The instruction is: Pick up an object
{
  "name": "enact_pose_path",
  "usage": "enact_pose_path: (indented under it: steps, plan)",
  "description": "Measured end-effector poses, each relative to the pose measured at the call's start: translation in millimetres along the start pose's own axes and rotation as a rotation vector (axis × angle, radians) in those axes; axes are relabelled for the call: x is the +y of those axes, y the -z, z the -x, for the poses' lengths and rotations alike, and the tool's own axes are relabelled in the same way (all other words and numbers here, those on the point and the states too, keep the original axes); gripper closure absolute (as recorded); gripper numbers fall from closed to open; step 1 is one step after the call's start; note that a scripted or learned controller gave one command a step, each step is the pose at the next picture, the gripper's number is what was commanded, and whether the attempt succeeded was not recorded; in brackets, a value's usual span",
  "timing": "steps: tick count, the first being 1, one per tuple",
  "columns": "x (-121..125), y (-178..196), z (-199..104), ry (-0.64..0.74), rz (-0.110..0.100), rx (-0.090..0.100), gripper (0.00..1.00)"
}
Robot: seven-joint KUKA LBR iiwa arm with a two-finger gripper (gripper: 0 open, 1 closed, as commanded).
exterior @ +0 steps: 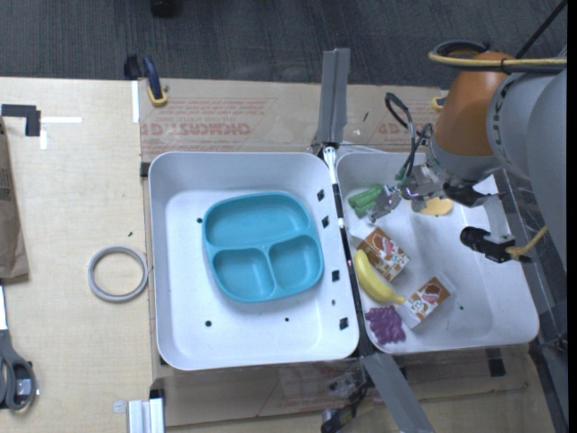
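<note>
Gripper [389, 202], finger state you cannot tell, sits beside one green block [363, 198]; note one curved banana [373, 280], two printed cartons [386, 253].

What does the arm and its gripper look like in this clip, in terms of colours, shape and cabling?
The arm is a thick, rounded grey body with a glossy orange band above the wrist. Thin black cables loop beside the wrist, and a yellowish cable arcs over the orange band. The gripper is small, metallic and dark, with slim fingers. A black fitting with a cable juts out lower down on the arm's side.
</note>
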State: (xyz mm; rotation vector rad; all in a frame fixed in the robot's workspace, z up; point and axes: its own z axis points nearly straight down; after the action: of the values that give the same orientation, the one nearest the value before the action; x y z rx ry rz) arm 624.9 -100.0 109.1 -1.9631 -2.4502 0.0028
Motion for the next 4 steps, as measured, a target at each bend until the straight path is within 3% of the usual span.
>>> enact_pose_path:
  steps: [1,2,3,4]
  plan:
    - [-34.8,80.4,-73.0,0.134,-0.001,0.0,0.0]
    - [-111.7,79.9,-57.1,0.156,-0.002,0.001,0.0]
    - [-142.1,14.6,-27.0,0.205,0.009,-0.004,0.0]
    - [-40.7,-15.2,3.7,0.243,0.009,-0.002,0.0]
